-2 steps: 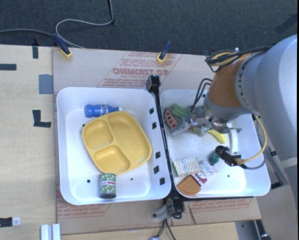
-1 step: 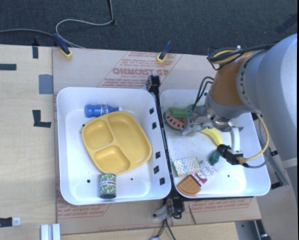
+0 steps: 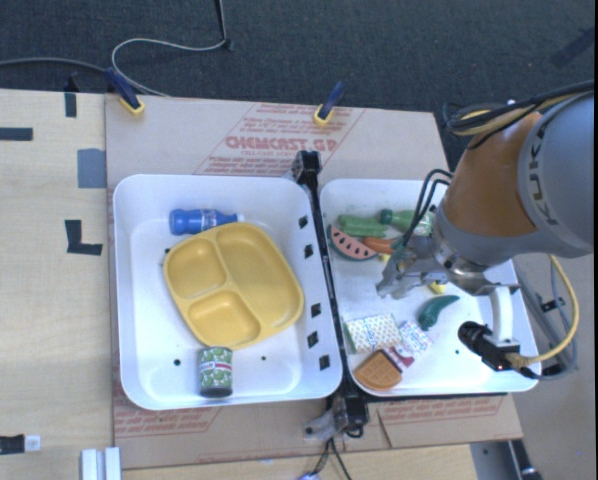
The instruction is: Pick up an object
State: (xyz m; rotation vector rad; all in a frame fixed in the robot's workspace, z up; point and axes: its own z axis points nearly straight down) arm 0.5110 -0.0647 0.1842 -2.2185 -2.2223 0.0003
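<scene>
My gripper hangs low over the middle of the right bin, under the grey and orange arm. Just to its upper left lie a watermelon slice, a long green vegetable and an orange piece. A dark green pepper lies to its lower right, with a small yellow bit above that. Below the gripper are a patterned white packet, a second small packet and a brown waffle-like piece. Nothing shows in the gripper's grasp.
The left bin holds a yellow divided plate, a blue bottle lying at the back and a green can at the front. A black divider runs between the bins. The arm covers the right bin's back right part.
</scene>
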